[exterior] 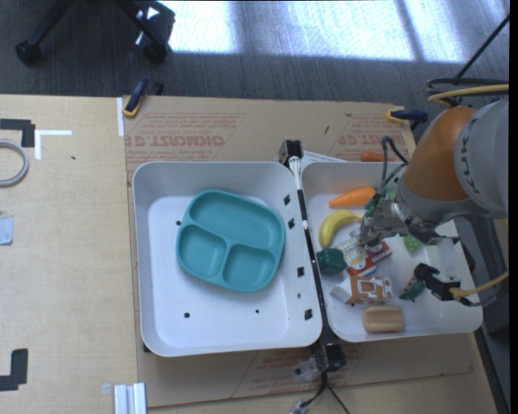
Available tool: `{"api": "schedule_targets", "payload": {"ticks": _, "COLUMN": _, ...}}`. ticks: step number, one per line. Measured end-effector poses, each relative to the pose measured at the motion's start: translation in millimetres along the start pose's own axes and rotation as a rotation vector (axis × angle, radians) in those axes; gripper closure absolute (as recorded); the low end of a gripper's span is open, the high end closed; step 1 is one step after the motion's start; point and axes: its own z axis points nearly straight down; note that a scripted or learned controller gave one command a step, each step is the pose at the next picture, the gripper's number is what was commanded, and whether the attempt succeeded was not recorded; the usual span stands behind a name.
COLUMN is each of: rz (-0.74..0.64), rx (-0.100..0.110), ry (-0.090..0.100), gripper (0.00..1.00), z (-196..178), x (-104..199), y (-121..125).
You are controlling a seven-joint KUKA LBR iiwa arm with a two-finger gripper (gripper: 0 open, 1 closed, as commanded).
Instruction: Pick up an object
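Grey carpet (324, 40) is running along the top, with bright window light (267, 24) falling across it in stripes. A black chair base (89, 24) is standing at upper left. The pale wooden table (57, 267) is lying below, with brown cardboard (218, 133) spreading over its middle and right.
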Motion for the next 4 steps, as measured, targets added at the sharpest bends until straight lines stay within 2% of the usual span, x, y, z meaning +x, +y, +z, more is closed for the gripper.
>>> {"api": "schedule_targets", "payload": {"ticks": 1, "rz": 0.001, "rx": 0.000, "ry": 0.000, "gripper": 0.00, "z": 0, "x": 0, "y": 0}}
{"api": "schedule_targets", "payload": {"ticks": 2, "rz": 0.002, "rx": -0.001, "ry": 0.000, "gripper": 1.00, "z": -10, "x": 0, "y": 1}}
{"api": "schedule_targets", "payload": {"ticks": 3, "rz": 0.002, "rx": -0.001, "ry": 0.000, "gripper": 0.00, "z": -10, "x": 0, "y": 1}}
{"api": "schedule_targets", "payload": {"ticks": 4, "rz": 0.000, "rx": 0.006, "ry": -0.002, "gripper": 0.00, "z": 11, "x": 4, "y": -2}}
